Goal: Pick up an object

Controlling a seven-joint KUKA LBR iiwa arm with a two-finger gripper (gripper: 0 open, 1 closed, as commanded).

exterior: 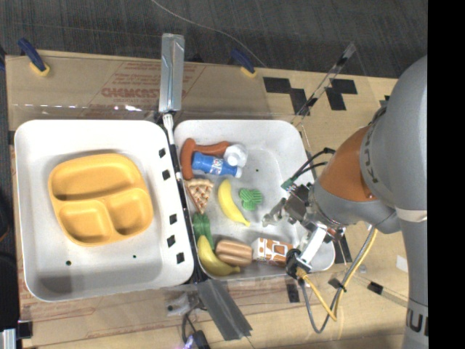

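I cannot tell from here how the jaws stand; the gripper [301, 247] sits low over the right-hand edge of the right white plastic bin [280, 133], and its working end is tangled visually with cables and the wrist housing. Nothing shows between its tips, so I will not claim a hold.

Closest to it is the small orange-and-white printed carton [272, 251], lying flat near the bin's near-right corner, its right end just beside the gripper. I judge this the likeliest target. Its long axis runs roughly left to right across the view, tilted slightly downward toward the right, with the far end touching or nearly touching the brown toy hot-dog bun [232, 252].

My reading is that the approach step is in hand, not the lift. The next move calls for centring over the carton, turning the wrist so the closing direction crosses its short side, then descending without clipping the bin wall.

Further out lie two yellow toy bananas, one in mid-bin [230, 202] and one at the near edge [211, 259], a green ridged toy [251, 198], a blue-and-white bottle [216, 165] and a toy pizza slice [199, 193]. The left white bin [29, 209] holds a yellow compartment tray [100, 197], well apart from the arm.
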